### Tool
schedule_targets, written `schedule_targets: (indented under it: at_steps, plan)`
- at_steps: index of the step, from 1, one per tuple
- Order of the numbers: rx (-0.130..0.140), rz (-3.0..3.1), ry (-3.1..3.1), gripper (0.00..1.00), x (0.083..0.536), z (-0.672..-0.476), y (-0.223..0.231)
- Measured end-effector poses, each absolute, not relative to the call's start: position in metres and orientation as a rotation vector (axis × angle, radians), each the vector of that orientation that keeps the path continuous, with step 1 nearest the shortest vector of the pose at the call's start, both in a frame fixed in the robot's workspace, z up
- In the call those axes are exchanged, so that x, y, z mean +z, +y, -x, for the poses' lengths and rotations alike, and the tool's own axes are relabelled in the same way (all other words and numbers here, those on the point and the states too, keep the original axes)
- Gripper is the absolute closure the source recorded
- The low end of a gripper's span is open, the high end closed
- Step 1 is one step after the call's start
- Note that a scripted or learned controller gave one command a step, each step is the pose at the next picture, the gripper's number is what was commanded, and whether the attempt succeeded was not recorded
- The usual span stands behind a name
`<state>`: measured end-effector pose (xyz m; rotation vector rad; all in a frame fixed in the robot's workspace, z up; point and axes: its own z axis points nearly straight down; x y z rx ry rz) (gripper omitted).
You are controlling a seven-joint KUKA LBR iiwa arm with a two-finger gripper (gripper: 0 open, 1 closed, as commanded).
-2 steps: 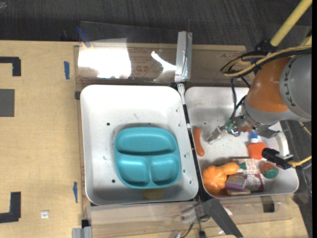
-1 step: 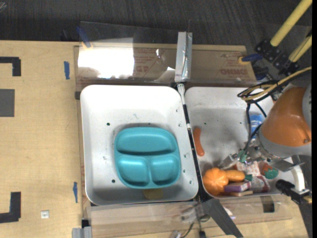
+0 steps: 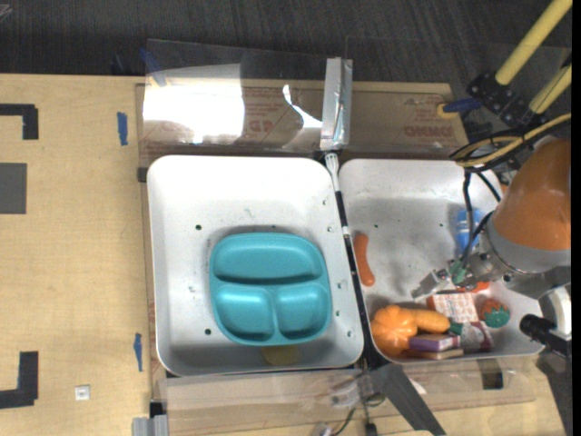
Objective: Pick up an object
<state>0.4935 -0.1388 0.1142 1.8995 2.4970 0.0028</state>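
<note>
The gripper (image 3: 451,275) is seen low in the right bin (image 3: 399,198), above a heap of toys (image 3: 445,323) at its near edge; whether its fingers are spread cannot be told. A teal tray (image 3: 270,285) is held in the left bin (image 3: 182,198).

Teal divided plate (image 3: 269,285) in white left bin (image 3: 172,243); orange pumpkin (image 3: 396,327), orange-red sausage (image 3: 364,259) in white right bin (image 3: 399,198).
</note>
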Motion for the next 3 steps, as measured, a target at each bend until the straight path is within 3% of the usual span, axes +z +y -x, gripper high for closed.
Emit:
schedule_targets:
  at_steps: [1,2,3]
  plan:
    - [0.003,-2.22,2.218,0.0,0.192,-0.589,-0.123]
    - [0.02,-2.203,2.228,0.0,0.1,-0.57,-0.182]
    - [0.047,-2.257,2.182,0.0,0.095,-0.493,-0.189]
